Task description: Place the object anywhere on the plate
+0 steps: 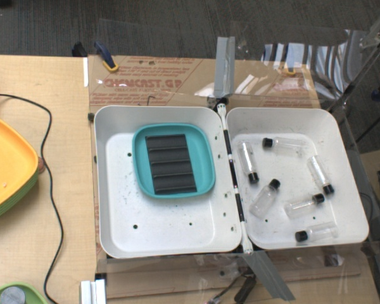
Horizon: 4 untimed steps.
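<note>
1. Nearest me, a clear vial [318, 233] with a black cap lies at 6 o'clock in the right bin [349, 189].
2. Five more capped vials [265, 199] lie scattered there, from 10 to 4 o'clock, all flat.
3. The teal plate [204, 163] sits in the left bin [114, 195], toward 12 o'clock.
4. A dark ridged insert [170, 163] fills the plate's middle.
</note>
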Available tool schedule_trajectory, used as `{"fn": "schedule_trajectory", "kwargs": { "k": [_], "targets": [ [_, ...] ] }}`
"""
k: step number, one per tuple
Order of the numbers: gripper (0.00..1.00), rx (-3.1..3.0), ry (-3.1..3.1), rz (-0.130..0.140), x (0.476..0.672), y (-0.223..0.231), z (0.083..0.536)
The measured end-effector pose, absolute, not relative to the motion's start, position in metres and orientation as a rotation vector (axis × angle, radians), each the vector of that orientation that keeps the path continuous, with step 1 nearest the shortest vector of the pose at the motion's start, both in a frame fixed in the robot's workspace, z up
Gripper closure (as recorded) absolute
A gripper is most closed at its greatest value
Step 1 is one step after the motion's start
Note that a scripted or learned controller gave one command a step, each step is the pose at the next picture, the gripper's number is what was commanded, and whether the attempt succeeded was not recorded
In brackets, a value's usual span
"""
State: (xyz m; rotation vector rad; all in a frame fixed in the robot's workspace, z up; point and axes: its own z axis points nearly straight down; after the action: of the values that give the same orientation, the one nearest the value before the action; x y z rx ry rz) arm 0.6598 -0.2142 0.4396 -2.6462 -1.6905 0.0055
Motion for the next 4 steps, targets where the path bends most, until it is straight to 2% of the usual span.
{"fn": "schedule_trajectory", "kwargs": {
  "k": [2, 3, 4],
  "targets": [
    [0.00, -2.875, -1.262, 0.006, 0.659, -0.212, 0.440],
    [0.00, -3.000, -0.927, 0.009, 0.645, -0.216, 0.439],
    [0.00, -3.062, -0.697, 0.008, 0.650, -0.221, 0.439]
  ]
}}
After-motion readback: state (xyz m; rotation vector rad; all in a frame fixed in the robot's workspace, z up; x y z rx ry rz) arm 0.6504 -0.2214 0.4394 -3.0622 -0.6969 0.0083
